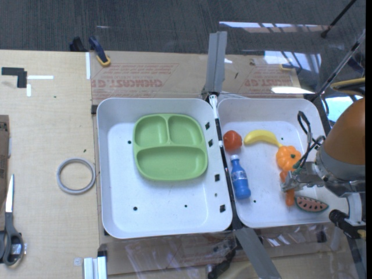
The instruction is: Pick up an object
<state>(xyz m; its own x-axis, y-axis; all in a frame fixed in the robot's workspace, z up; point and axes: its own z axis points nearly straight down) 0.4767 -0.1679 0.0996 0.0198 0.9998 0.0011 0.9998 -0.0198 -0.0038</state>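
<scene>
Camera view: the gripper (289,182) is seen low in the right bin (261,214) by crowded toys, its grip state undeterminable, so the orange pepper (288,157) could be knocked aside.

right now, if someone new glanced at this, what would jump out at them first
Probably the green divided plate, alone in the left bin. Next, the bright toy food in the right bin: a red tomato, a yellow banana, a blue bottle, an orange pepper and a watermelon slice. The end effector hangs over that bin's right side, by the pepper.
</scene>
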